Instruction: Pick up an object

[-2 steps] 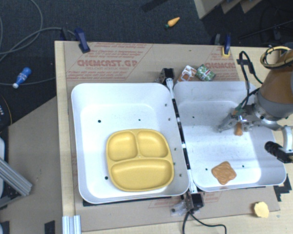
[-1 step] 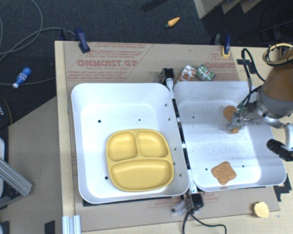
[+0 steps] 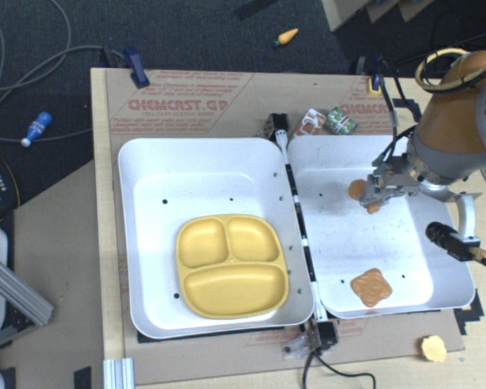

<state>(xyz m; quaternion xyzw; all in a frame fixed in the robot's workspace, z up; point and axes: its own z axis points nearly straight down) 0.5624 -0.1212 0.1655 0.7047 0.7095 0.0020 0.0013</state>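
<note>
In the right bin (image 3: 437,290), toward the upper right of the frame, we see the gripper (image 3: 374,194) lowered onto a small brown object (image 3: 359,190), touching it. We cannot tell its grasp state. A tan brown piece (image 3: 371,286) lies lower, well apart.

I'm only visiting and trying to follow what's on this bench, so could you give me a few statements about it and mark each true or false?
1. The yellow divided plate lies in the left bin. True.
2. The gripper is over the left bin. False: it is over the right bin, by a small brown piece.
3. A flat brown item lies near the right bin's front edge. True.
4. The plate has four compartments. False: it has three.
5. A blue bottle stands inside a bin. False: it lies on the dark floor.
</note>
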